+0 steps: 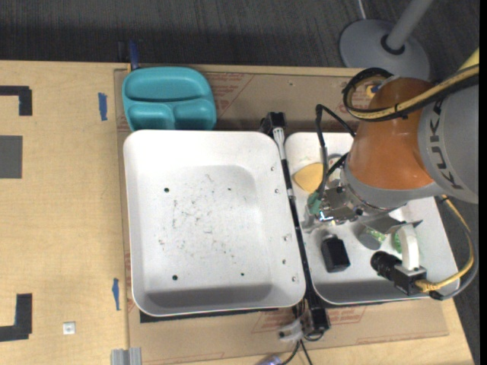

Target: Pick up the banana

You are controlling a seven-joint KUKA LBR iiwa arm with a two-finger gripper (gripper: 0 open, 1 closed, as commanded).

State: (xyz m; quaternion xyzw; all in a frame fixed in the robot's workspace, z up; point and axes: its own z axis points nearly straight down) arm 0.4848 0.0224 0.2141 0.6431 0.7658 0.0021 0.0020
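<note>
Yellow banana (307,178) sits in the right bin (354,284), half hidden beside the claw (327,210); can't tell if the claw's apart or together. Risk imo: it grabs the nearby black block (335,254) instead.

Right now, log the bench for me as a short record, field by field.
arm: reaches in from the right, over the right bin
gripper: low in the right bin's left half, just nearer than the banana
banana: pale yellow, far left part of the right bin, partly under the arm
black block: on the right bin's floor, nearer than the gripper
left bin: white, floor scuffed
teal tray: beyond the left bin
</note>
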